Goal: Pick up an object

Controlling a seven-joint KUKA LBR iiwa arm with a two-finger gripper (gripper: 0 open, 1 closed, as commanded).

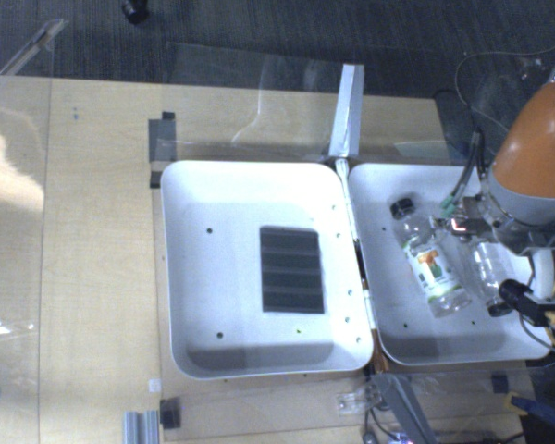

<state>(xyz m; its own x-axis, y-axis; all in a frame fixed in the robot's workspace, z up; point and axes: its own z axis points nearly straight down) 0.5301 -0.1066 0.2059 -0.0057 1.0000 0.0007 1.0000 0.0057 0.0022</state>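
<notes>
Right bin (388, 336) on the bench (92, 276): a clear plastic bottle (432, 268) lies on its side near the bin's middle, running diagonally from a dark cap (403, 207) at upper left down toward lower right, with a white label carrying orange and green print around its body. The end effector (462, 222) sits low over the same bin, just right of the bottle's upper half, under the arm's orange band (536, 151); whether it is open, or has hold of anything, cannot be told. Left bin (180, 248) holds a flat dark ribbed rectangular pad (292, 268) at its middle.
</notes>
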